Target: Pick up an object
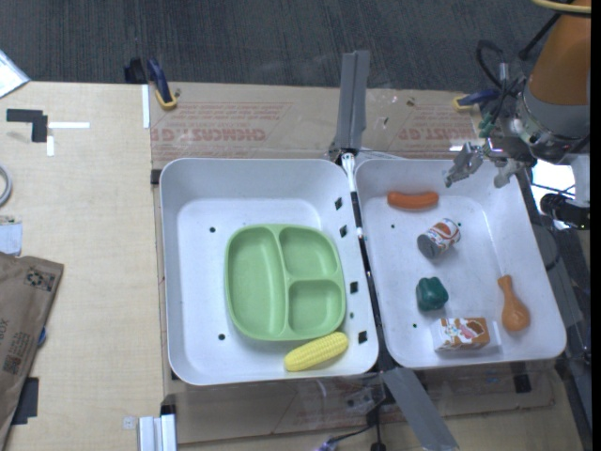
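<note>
Seemingly spread and holding nothing, the gripper [481, 165] fingers hover over the right bin's [535, 242] far rim, beyond the sausage [413, 199].

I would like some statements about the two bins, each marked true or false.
1. The green divided plate lies in the left bin. True.
2. The corn cob lies in the right bin. False: it lies in the left bin, beside the plate.
3. The hand holds the sausage. False: the sausage lies on the bin floor, apart from the hand.
4. The small can lies on its side. True.
</note>
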Controlling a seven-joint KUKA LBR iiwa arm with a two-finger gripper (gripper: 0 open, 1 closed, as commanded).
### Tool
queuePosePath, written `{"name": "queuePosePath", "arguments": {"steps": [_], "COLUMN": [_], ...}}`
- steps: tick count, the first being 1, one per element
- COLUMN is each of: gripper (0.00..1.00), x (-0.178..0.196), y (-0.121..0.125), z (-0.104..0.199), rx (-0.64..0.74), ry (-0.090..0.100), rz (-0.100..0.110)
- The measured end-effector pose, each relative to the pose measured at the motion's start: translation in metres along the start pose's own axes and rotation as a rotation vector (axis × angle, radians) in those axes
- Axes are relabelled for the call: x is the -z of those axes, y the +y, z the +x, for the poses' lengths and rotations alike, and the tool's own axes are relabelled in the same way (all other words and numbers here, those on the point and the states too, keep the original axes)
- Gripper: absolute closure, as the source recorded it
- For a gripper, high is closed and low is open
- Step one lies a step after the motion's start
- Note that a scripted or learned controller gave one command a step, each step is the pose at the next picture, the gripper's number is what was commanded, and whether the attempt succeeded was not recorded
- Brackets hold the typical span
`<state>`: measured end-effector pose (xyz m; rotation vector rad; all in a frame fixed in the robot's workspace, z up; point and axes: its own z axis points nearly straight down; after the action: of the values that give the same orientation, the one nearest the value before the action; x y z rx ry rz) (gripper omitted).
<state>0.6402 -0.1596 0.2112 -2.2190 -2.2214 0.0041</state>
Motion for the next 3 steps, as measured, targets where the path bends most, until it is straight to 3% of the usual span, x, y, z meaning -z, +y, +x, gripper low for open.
{"name": "queuePosePath", "arguments": {"steps": [1, 2, 3], "gripper": [0.0, 0.0, 1.0], "x": [-0.12, -0.12, -0.112], "y": [-0.005, -0.039, -0.039], "z": [0.014, 0.017, 0.016], "rx": [0.068, 0.042, 0.038], "ry": [-0.001, 0.0, 0.0], "rz": [-0.003, -0.001, 0.0]}}
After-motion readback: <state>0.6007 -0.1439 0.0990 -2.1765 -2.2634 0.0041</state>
